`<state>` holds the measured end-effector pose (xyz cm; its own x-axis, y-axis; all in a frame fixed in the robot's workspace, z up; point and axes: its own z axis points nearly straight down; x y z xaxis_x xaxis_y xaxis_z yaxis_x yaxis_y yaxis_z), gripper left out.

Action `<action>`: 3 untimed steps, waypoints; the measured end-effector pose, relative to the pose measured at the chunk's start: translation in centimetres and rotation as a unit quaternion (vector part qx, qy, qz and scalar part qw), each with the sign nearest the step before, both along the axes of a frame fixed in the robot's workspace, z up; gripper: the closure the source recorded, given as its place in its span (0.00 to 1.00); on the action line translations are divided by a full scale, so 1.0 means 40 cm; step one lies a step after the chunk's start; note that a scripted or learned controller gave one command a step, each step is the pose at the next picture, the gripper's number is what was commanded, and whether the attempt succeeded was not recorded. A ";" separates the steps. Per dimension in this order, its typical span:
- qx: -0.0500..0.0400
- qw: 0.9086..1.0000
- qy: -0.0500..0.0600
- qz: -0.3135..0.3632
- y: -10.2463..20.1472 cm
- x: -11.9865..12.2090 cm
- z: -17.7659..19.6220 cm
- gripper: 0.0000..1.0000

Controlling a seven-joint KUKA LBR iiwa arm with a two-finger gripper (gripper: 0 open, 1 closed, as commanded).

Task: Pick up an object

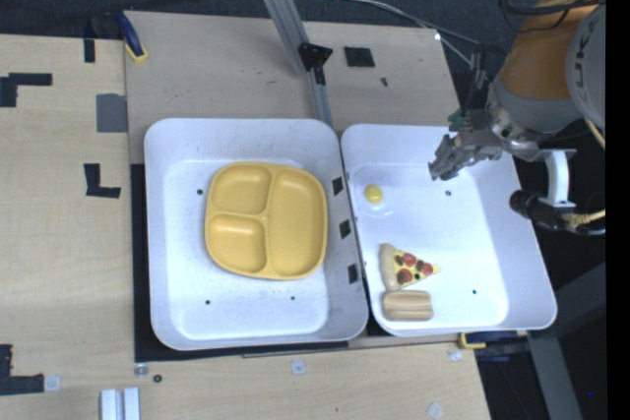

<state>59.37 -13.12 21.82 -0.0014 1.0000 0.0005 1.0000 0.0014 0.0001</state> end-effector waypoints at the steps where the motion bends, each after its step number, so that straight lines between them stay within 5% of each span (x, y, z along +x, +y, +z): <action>1: 0.000 1.000 0.001 0.002 0.126 0.021 -0.024 1.00; 3: 0.000 1.000 0.001 0.002 0.394 0.069 -0.016 1.00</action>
<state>62.13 2.63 21.16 -0.0063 1.0000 0.0001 1.0000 0.0063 -0.0016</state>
